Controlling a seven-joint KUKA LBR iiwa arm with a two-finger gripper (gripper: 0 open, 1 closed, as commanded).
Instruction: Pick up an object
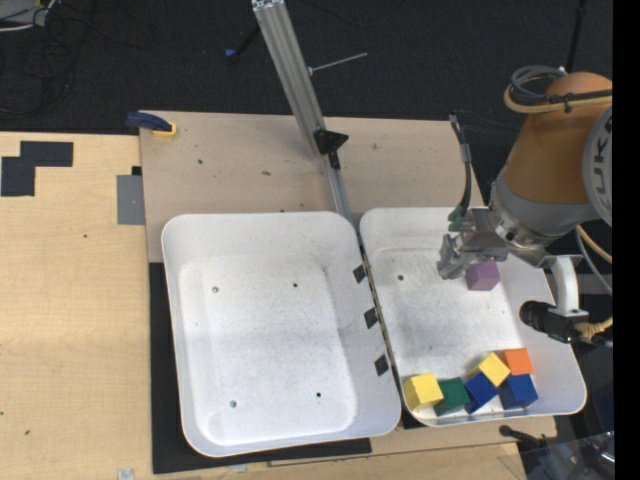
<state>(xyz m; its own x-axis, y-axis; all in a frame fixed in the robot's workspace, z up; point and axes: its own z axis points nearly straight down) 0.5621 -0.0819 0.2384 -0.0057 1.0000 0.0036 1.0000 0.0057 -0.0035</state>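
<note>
**Ana:** Nearest the camera sits the cluster of blocks in the right bin's (400, 230) lower corner: a yellow block (423, 388), a green block (452, 396), a second yellow block (493, 369), two blue blocks (500, 393) and an orange block (517, 359), all pressed together against the rim. But is that what the arm is after?

**Ben:** I'd say not. The purple block (484, 274) is the likely target. It sits by itself in the upper part of the right bin, and the gripper (462, 256) is right over its left side.

**Ana:** Is it gripped?

**Ben:** I cannot tell. The claw's tips are a dark blur from this slant, so whether they are apart or together on the block is hidden. The block touches or just overlaps the claw in view, no more than that.

**Ana:** Why choose that one?

**Ben:** Probably because it stands alone. The cluster leaves no gap for a finger between neighbours, and the rim crowds it on two sides.

**Ana:** And room to move?

**Ben:** Plenty. Bare white floor lies between the purple block and the cluster, and toward the divider (368, 298). The left bin (200, 258) offers wide floor too. Straight up looks safest, since the bin's right rim is near the arm (555, 158).
</note>
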